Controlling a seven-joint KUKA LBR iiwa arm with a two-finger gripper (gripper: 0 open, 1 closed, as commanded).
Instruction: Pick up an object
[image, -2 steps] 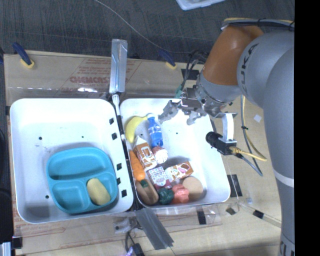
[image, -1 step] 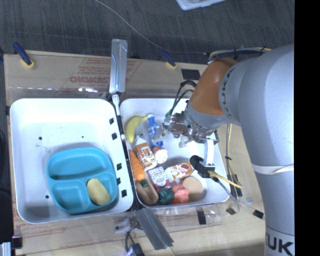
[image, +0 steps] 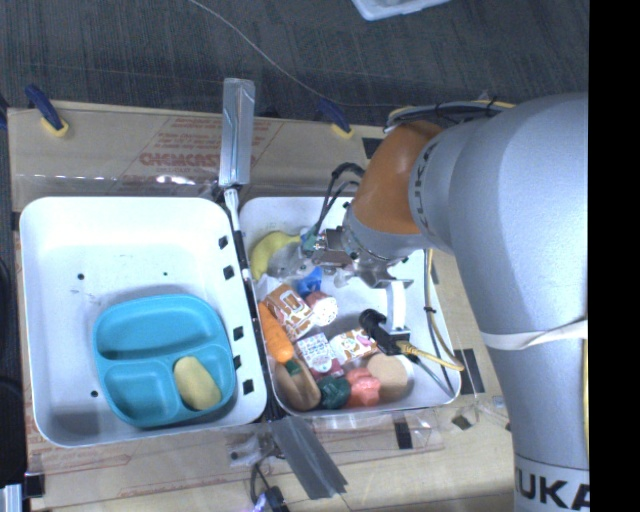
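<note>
I see the gripper (image: 318, 262) low in the right bin (image: 440, 392), beside what looks like a banana (image: 266, 250); I cannot tell its finger state.

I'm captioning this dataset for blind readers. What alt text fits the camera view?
A grey robot arm with an orange band reaches from the right into the right white bin, which is crowded with toy foods and small packets. The left white bin holds a blue divided tray with a yellow potato-like object in one compartment.
</note>
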